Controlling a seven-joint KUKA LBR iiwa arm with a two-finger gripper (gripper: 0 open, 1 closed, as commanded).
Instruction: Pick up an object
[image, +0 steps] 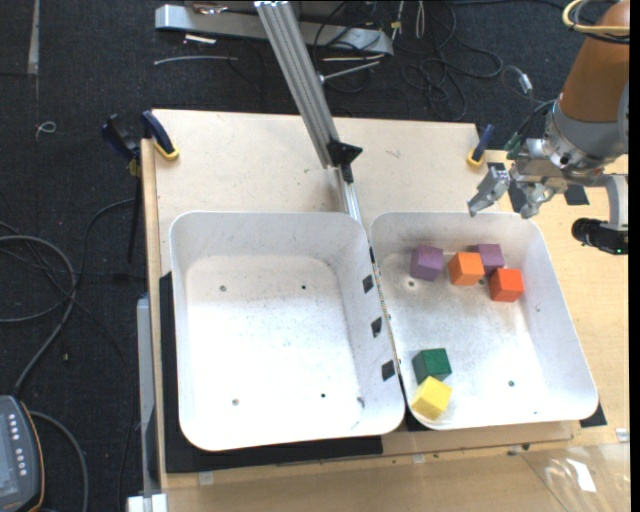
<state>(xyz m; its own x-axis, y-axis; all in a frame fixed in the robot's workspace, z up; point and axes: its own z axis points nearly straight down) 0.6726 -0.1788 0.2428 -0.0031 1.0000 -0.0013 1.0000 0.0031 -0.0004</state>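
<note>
Above the right bin's (560, 310) far rim my tool (508, 196) hangs open, gripping nothing; purple (427, 263), orange (465, 268) and red (506, 284) cubes sit below it.

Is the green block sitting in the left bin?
No, the green block lies in the right bin, just above the yellow block.

The arm (598, 80) is seen reaching in from the right, its gripper (508, 197) held high at the upper right with fingers (487, 192) spread apart and nothing between them.
</note>
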